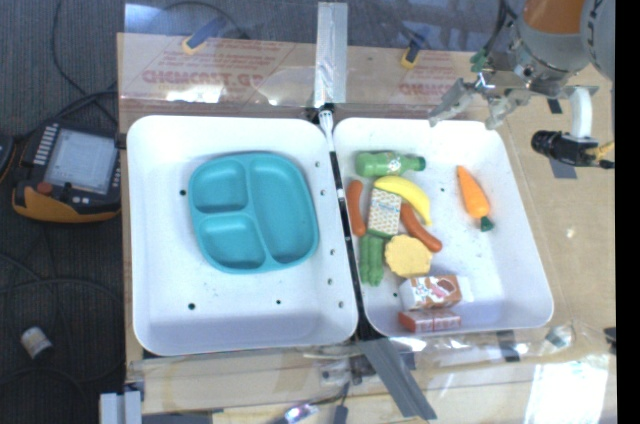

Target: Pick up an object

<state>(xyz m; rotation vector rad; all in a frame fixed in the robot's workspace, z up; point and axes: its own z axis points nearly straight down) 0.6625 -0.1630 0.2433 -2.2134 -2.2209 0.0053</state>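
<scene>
Orange carrot (474, 193) lies near the right bin's (524, 242) right wall. The pincer (468, 108) hovers over that bin's far edge, spread open and empty, apart from the carrot.

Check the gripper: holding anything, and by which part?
Nothing held. The gripper hangs open above the right bin's far rim, fingers spread with nothing between them; the carrot lies in the bin.

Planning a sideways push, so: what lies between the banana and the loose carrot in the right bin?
Nothing: in the camera view, bare white bin floor separates the banana from the carrot.
</scene>
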